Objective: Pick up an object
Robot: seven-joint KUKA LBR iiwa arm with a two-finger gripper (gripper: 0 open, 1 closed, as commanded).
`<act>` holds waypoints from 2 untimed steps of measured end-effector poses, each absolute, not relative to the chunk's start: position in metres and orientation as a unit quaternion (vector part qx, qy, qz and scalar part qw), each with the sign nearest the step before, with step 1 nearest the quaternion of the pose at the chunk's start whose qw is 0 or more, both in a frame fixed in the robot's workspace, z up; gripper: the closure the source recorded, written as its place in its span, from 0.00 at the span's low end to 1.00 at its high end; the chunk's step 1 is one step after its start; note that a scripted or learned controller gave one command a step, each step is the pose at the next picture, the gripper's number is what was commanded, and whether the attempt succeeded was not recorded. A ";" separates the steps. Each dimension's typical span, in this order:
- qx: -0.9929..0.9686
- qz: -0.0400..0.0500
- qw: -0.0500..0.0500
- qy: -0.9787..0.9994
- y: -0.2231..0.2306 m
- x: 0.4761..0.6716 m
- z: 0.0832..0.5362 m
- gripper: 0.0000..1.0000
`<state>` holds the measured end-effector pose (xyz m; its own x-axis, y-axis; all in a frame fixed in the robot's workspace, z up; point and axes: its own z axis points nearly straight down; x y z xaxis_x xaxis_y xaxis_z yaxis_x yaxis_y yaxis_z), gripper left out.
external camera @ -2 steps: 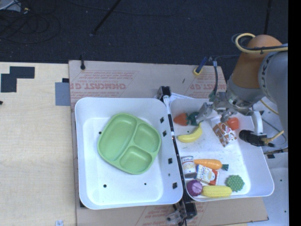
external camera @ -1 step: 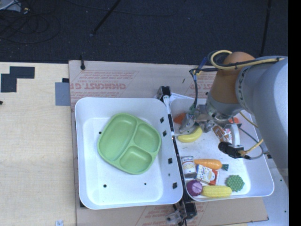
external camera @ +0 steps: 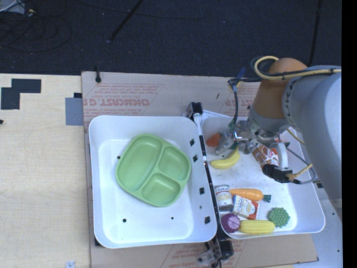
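Currently the claw (external camera: 233, 142) is lowered into the right-hand shallow white bin (external camera: 312, 219) directly above the curved yellow toy banana (external camera: 225, 161), positioned for a grasp, though its finger state cannot be determined.

- You see a dark floor (external camera: 167, 27) with loose cables (external camera: 33, 21) across the top.
- Pale wooden bench (external camera: 39, 194) at left; printed cardboard (external camera: 145, 94) lies centre.
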<state>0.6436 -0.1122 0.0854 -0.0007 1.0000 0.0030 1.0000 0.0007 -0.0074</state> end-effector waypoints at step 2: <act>-0.707 0.001 0.001 -0.707 -0.110 0.645 0.160 0.00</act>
<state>0.6445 -0.1103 0.1597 -0.0005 1.0000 -0.0003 1.0000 0.0005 -0.0034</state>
